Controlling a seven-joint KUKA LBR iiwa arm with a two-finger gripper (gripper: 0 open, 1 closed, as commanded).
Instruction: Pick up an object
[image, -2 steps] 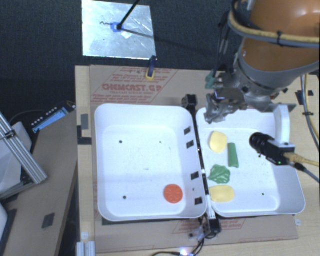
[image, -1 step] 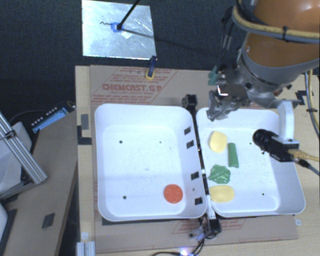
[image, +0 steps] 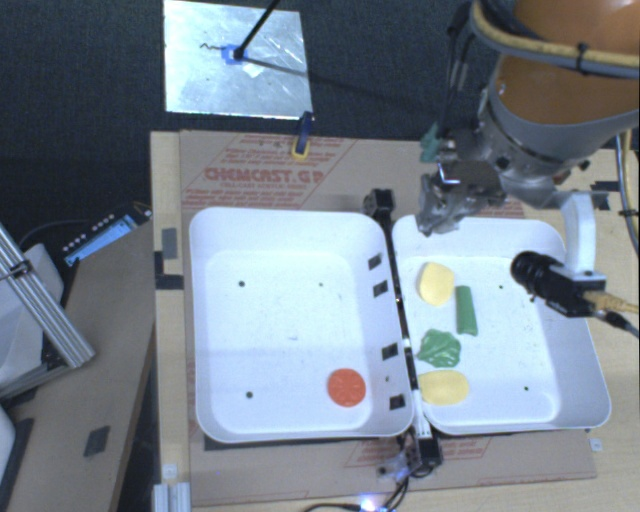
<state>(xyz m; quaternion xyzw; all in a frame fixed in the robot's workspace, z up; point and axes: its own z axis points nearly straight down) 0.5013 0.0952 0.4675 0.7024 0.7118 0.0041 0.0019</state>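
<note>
Green stick (image: 466, 310) lies lengthwise up-down in right bin (image: 570, 400); end effector (image: 435, 222) state unclear.

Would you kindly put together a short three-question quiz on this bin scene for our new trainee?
1. True or false: the orange disc lies in the same bin as the green stick.
2. How many items lie in the right bin?
3. The claw hovers over which part of the right bin? A) far left corner B) near right corner C) centre

Key:
1. False; the disc is in the left bin.
2. Four: pale yellow piece, green stick, green leafy piece, yellow piece.
3. A
</note>
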